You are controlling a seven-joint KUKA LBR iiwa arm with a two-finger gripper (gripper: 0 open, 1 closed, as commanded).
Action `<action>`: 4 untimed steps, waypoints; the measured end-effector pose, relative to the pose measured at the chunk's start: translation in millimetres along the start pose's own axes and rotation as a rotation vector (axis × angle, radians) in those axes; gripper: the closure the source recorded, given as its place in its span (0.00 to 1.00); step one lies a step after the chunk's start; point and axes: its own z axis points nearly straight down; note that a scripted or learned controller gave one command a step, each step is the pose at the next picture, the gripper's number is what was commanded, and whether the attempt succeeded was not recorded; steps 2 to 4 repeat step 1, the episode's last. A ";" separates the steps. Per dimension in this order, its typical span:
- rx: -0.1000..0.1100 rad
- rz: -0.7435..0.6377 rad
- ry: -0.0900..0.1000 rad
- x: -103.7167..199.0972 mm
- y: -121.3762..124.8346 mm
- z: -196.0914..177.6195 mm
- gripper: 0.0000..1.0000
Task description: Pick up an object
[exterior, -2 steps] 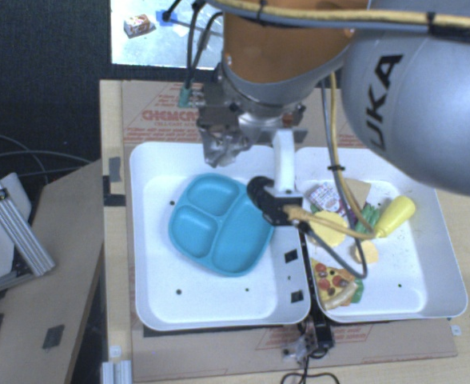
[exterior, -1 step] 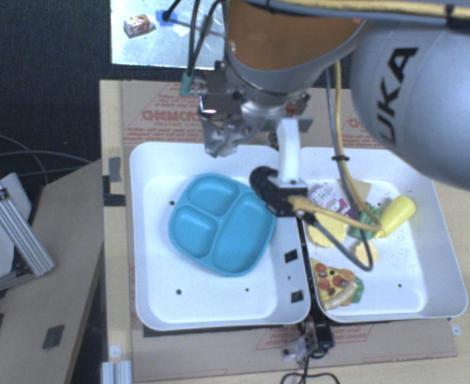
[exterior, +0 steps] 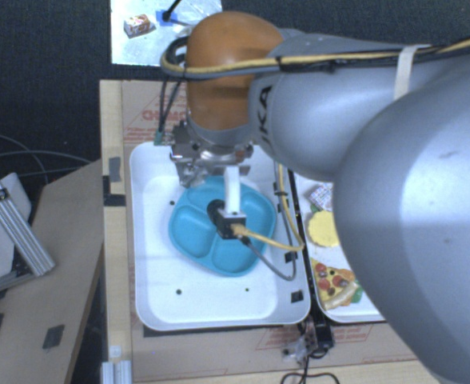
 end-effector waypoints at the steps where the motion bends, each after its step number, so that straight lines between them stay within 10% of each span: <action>1: -0.022 -0.005 0.009 1.2 26.9 -142.8 1.00; 4: -0.022 -0.005 0.009 1.2 26.9 -142.8 1.00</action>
